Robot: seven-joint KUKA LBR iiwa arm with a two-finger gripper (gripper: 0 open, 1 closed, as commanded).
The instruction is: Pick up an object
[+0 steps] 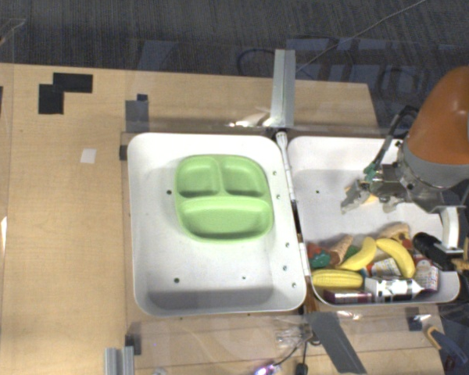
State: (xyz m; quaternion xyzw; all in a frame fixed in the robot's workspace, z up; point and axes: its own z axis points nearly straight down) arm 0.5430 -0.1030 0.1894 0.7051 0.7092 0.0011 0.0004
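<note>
Pale wood worktop carries two shallow white bins side by side, with dark carpet beyond its far edge. Leftmost, the left bin holds a green divided plate lying flat near its middle. Next, the right bin has its clutter heaped along the near edge: a yellow corn cob, a small cone, two bananas leaning together, and a dark bottle lying on its side. Above the bare far half of this bin hangs the end effector, well apart from the heap; I cannot tell how it is set.

These look like toy foods, so probably light, stiff and smooth-skinned. A banana seems the likeliest pick: gripping across its narrow middle should hold, though the curved skin could slip and close neighbours may get nudged.
</note>
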